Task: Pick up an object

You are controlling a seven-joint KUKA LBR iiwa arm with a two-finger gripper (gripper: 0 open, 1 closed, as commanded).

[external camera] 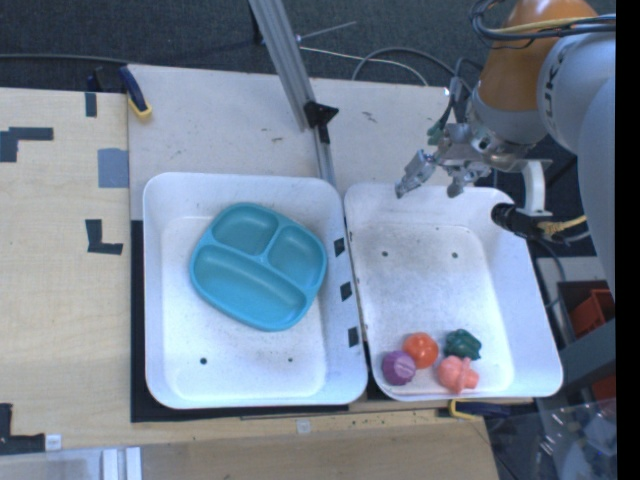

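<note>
White bins sit side by side; the right bin (pixel 520 268) holds four small toys bunched in its near corner: an orange ball (pixel 421 348), a purple one (pixel 398 368), a pink piece (pixel 457 374) and a dark green piece (pixel 462 344). The gripper (pixel 432 178) hangs over the bin's far edge, well apart from them, jaws spread and holding nothing. Because the toys touch one another and lie against the wall, a descent could land on two at once, or a finger could catch the rim and nudge them aside
</note>
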